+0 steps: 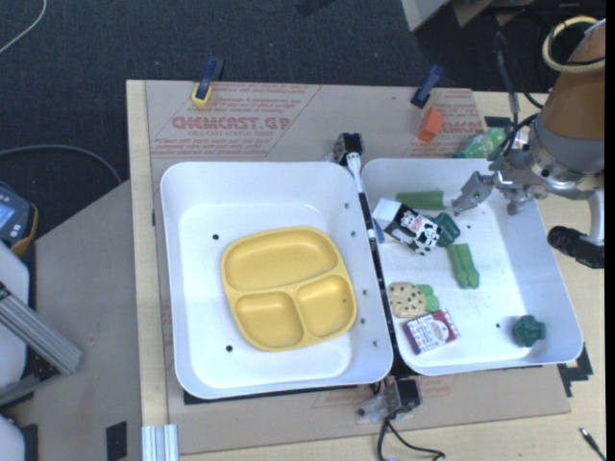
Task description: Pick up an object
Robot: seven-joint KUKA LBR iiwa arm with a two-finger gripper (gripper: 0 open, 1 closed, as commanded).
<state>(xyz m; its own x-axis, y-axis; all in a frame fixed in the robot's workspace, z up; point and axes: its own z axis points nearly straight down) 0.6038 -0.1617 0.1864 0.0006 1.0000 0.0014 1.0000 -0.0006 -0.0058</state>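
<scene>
Two white bins sit side by side on the bench, and the yellow divided tray (286, 286) fills the middle of the left bin (192, 200). Using that tray as our landmark: everything worth picking lies to its right, across the divider, in the right bin (538, 277). Closest to the tray's right edge is a cookie (405, 299), with a red packet (430, 332) just below it. Up and to the right of the tray there's a black-and-white cow-patterned toy (415, 230), a dark green piece (447, 229) touching it, and a green bar (420, 199) lying flat above them. A green pickle-shaped piece (464, 265) lies further right, and a dark green lump (527, 330) sits farthest from the tray, near the bin's lower right corner.

The gripper (490, 190) hangs over the right bin's upper part, well right of the tray, beside the green bar. There is nothing between its fingers; how wide they are parted, I cannot tell from this angle. The arm's orange band (575, 109) shows above it.
</scene>
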